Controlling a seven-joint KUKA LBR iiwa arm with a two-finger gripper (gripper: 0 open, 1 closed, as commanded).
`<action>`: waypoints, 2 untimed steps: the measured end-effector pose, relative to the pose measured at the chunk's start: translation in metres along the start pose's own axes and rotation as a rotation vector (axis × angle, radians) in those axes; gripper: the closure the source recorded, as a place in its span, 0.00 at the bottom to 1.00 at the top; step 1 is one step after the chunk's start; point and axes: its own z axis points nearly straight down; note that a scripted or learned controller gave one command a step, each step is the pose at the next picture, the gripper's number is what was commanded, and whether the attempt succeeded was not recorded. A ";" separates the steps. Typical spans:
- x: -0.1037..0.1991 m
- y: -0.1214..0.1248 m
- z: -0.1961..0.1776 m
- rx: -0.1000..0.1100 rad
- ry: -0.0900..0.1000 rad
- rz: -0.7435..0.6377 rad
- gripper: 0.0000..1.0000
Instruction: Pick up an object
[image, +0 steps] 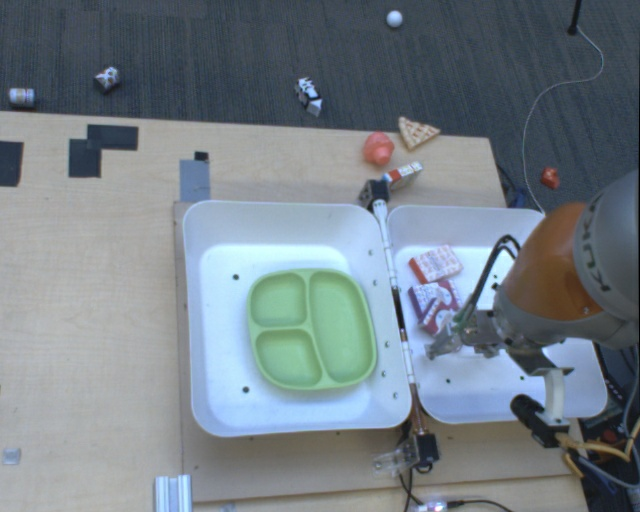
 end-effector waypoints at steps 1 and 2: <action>0.001 -0.002 0.011 0.006 0.000 0.002 0.00; 0.001 0.000 0.000 0.000 0.000 -0.001 1.00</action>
